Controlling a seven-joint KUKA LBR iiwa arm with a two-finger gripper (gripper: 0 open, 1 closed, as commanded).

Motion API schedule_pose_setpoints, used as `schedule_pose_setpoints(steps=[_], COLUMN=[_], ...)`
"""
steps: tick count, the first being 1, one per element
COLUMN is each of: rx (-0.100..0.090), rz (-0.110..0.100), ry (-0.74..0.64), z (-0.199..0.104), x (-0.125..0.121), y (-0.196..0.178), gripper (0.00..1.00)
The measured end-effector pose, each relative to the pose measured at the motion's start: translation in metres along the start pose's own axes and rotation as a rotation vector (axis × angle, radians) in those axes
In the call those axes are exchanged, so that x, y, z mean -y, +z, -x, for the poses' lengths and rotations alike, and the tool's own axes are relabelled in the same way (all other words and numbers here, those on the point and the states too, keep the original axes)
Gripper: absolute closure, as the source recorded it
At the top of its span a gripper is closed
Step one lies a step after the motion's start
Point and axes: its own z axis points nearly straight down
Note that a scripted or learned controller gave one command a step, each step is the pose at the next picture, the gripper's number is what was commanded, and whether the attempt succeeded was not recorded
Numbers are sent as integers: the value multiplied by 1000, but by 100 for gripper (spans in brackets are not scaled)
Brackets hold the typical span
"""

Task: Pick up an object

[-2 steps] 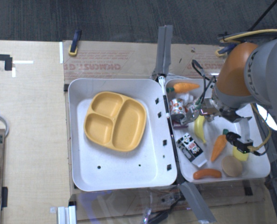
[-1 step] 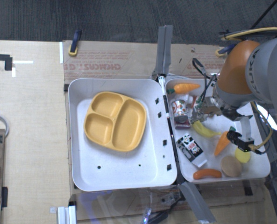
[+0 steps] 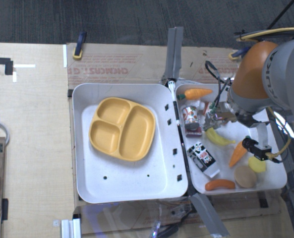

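Two white bins are seen side by side on the bench. The left bin (image 3: 82, 177) holds a yellow 3-compartment plate (image 3: 122, 128), lying flat, upper-left of centre.

The right bin (image 3: 275, 182) is crowded w/ toy items: a carrot (image 3: 198, 92) at the top, a can (image 3: 191, 117) just below it, a dark packet (image 3: 193, 129) touching the can's lower end, a banana (image 3: 217, 137) near the middle, a black-and-white carton (image 3: 203, 158) below that, a 2nd carrot (image 3: 238, 154) tilted at right, a lemon (image 3: 257, 164) beside it, a tan round piece (image 3: 245, 176) and a sausage (image 3: 220, 184) along the bottom edge.

The arm is seen reaching in from the right, orange band over the bin's upper right. The gripper (image 3: 215, 117) is placed low, approx. btwn the can and the banana, just above the banana. Its tip is lost in cables and clutter, so open vs. closed cannot be told. Nothing is seen btwn it as held.

A blue-yellow clamp (image 3: 79, 45) is lying on the cardboard above the left bin.
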Motion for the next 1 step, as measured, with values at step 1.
schedule_pose_setpoints(steps=[1], rx=[4], rz=[-2], ry=[4], z=[-52], x=[-19], y=[-103], gripper=[100])
